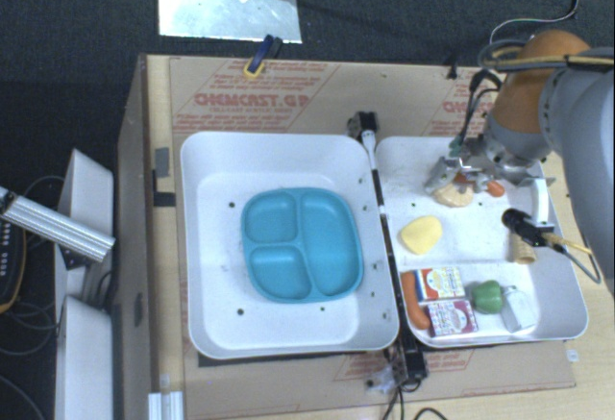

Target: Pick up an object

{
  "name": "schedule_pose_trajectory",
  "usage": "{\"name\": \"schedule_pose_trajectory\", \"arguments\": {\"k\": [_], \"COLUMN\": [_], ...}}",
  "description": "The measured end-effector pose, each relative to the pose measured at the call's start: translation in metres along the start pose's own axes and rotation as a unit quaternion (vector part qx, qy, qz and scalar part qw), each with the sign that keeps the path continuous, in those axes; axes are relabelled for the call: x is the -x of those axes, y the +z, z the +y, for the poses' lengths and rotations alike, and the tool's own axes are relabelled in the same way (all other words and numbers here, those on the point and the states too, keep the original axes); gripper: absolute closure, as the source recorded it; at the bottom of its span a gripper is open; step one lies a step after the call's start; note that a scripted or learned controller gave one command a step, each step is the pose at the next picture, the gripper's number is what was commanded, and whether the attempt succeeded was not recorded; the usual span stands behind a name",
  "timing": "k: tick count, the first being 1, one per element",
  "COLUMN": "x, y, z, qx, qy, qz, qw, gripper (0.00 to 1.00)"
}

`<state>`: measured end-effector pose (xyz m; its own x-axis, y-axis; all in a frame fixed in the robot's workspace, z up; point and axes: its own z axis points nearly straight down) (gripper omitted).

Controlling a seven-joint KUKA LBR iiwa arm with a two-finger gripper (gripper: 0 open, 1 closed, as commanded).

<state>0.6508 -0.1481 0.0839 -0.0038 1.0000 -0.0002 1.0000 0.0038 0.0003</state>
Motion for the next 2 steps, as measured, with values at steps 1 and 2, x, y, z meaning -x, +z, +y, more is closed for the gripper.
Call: {"name": "schedule_pose_trajectory", "arguments": {"k": [1,2], "x": [0.000,-0.076], "y": [-0.012,-0.102], "z": [0.002,-0.028], "qx": [0.002,0.003], "qy": [-0.002,-0.001], "qz": [-0.001,0.001], "qw": [1.0000,1.0000], "gripper": [1.00,1.00]}}
